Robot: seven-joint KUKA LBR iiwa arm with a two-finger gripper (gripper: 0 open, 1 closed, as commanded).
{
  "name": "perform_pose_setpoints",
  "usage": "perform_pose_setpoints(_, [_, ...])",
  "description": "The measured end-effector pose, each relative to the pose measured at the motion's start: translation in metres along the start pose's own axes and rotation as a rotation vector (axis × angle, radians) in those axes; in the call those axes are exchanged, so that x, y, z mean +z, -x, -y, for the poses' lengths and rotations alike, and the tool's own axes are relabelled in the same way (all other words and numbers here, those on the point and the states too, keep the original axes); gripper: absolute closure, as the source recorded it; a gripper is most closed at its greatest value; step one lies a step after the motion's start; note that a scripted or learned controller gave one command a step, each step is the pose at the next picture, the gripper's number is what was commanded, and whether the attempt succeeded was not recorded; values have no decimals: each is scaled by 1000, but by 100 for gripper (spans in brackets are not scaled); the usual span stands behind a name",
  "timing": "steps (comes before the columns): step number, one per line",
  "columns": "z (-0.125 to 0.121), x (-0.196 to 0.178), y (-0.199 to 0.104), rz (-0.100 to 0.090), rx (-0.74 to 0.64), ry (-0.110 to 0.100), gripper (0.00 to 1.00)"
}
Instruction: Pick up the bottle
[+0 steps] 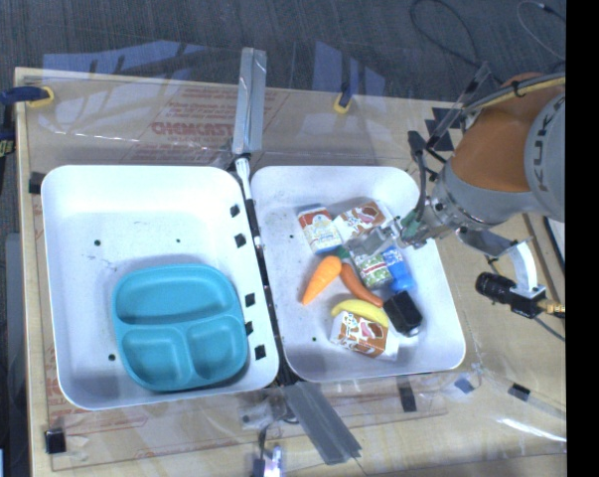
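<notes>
- Bottle lying on its side in the right bin, toward that bin's right wall, green-labelled body with a blue end pointing toward the near-right.
- Probably light, rigid plastic; rounded and likely slick, so prone to rolling or squirting out of a pinch; best taken across the label, mid-body.
- Crowded by neighbours: orange carrots just left, black object touching the blue end, snack packets behind, banana and carton in front.
- Gripper low over the bin's right edge, just beside the bottle's upper end.
- Jaw state impossible to tell; nothing seen between them.
- Arm reaching in from the right, orange band above the wrist.
- Blue tray in the left bin, well apart.
</notes>
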State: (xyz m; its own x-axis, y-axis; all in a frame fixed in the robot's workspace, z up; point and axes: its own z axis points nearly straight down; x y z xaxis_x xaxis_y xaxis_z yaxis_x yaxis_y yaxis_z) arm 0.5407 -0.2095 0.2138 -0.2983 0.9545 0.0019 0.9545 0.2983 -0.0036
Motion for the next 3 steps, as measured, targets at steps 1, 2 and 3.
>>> perform_pose_setpoints(1, [-15,-1,6,2,-5,3,0])
perform_pose_setpoints(2, [-17,-3,5,3,-71,3,0])
perform_pose_setpoints(3, [-27,2,8,5,-108,5,0])
